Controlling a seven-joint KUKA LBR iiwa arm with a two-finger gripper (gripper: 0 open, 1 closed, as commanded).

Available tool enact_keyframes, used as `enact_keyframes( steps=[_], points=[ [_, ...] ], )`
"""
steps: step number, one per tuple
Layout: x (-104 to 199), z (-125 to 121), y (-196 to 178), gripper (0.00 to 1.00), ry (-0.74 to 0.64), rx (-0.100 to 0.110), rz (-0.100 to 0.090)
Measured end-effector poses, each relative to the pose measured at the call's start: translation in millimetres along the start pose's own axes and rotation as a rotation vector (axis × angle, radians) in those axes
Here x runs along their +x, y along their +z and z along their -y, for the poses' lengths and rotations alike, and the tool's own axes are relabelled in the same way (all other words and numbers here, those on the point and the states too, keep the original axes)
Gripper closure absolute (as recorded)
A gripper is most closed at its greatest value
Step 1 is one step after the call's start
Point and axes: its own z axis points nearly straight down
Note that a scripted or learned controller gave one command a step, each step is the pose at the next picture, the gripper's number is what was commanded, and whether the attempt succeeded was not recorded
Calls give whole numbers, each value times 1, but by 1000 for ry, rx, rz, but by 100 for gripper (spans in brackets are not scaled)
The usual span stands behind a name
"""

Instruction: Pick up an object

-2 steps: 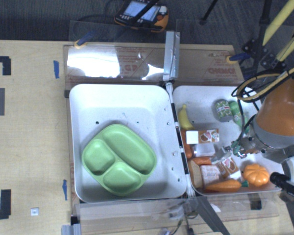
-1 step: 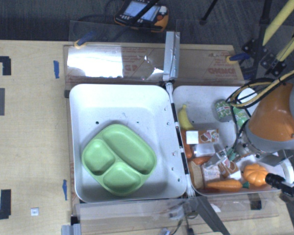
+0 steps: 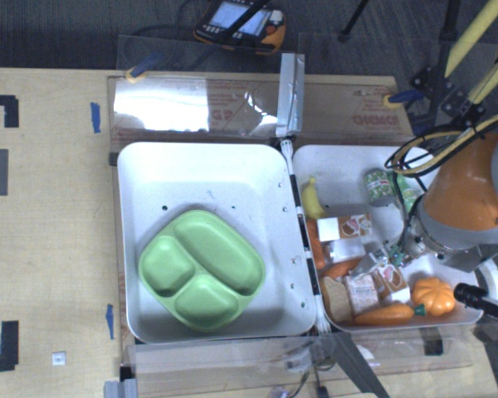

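The arm's gripper sits low in the right bin, at the frame's right, seemingly to reach the jumbled toy food; whether it is open or closed I cannot tell; nearest lie small printed packets, an orange pumpkin and a carrot; the left bin holds a green divided tray.

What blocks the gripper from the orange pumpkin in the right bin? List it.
Nothing visible does. The pumpkin lies uncovered at the right bin's near edge, with a carrot beside it, not over it. The arm hangs above the bin's right side, its gripper hidden beneath it.
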Motion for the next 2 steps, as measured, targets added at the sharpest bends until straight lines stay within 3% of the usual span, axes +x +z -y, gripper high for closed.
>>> enact_keyframes(
  steps=[1, 2],
  points=[
    [-2, -2, -10, 100, 3, -6, 7],
    [35, -40, -96, 100, -19, 10, 0]
  ],
)
